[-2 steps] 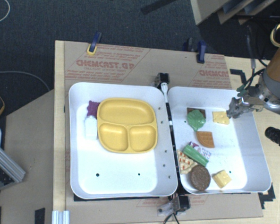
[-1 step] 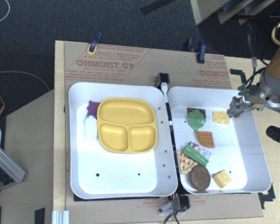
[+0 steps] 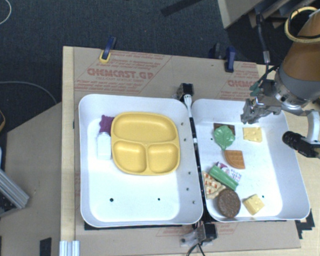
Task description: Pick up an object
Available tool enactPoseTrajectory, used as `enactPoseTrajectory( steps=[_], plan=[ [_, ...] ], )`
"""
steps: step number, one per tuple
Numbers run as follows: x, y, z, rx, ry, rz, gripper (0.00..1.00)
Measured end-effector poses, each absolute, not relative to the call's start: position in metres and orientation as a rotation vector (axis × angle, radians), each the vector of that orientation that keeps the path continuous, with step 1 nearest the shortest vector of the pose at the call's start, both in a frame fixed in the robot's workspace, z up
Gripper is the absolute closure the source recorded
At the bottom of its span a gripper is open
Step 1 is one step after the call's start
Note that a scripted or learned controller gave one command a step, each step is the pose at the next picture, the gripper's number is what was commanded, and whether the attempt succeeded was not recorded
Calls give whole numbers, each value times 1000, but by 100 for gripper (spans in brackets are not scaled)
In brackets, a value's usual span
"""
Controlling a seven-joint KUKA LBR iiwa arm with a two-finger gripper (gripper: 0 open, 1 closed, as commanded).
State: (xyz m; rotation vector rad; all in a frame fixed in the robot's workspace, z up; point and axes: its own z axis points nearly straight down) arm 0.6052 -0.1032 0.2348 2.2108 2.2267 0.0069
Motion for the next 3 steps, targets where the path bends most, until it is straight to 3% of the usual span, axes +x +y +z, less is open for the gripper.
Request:
enactPoseTrajectory(
  steps=[2,3],
  plan=[
    [642,-18,232,2213,2225,6,100],
    [636,-35,230,2223,2220,-2,100]
  ],
)
